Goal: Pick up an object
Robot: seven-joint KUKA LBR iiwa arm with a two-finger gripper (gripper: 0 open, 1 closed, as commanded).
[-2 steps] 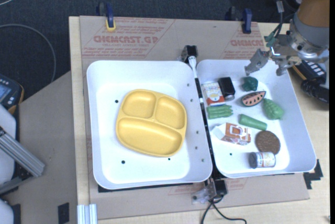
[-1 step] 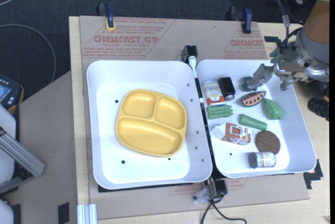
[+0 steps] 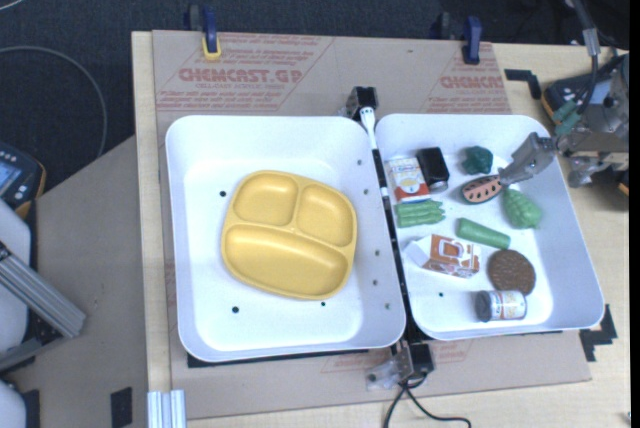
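gripper [image 3: 520,166] low at the right bin's [image 3: 580,266] far side, poised to pick.
toys crowd this bin within reach; melon slice [image 3: 482,188] lies just beside it; finger state: cannot tell.

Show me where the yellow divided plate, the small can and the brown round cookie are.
yellow divided plate [image 3: 289,234]: camera view, left bin, on the ridge between its compartments.
small can [image 3: 502,306]: camera view, right bin near the front edge, on its labelled side.
brown round cookie [image 3: 511,271]: camera view, right bin, on its centre.
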